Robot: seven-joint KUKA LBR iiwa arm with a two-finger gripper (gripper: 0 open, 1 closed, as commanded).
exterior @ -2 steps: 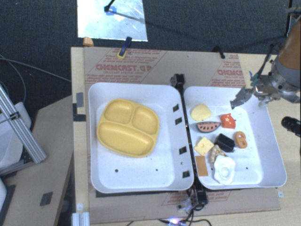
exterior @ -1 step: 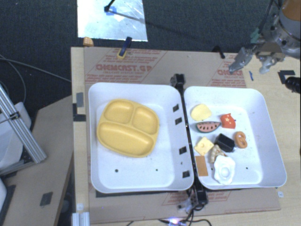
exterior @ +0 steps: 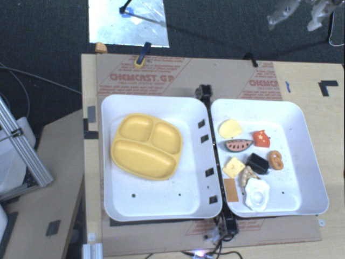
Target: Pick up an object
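A brown board [exterior: 215, 72] printed with red lettering covers the bench, lying on dark carpet [exterior: 43, 15]; a shiny metal sheet [exterior: 128, 14] sits beyond it. Two white bins lie side by side. The left bin [exterior: 153, 206] holds a yellow divided plate [exterior: 146, 145]. The right bin [exterior: 302, 144] holds toy food: cheese [exterior: 230, 128], watermelon slice [exterior: 239, 144], a red piece [exterior: 261, 138], pretzel [exterior: 276, 159], a black block [exterior: 258, 163] and fried egg [exterior: 257, 194]. The gripper [exterior: 302, 12] hangs at the top right, well apart from the food, fingers spread wide with nothing between them.
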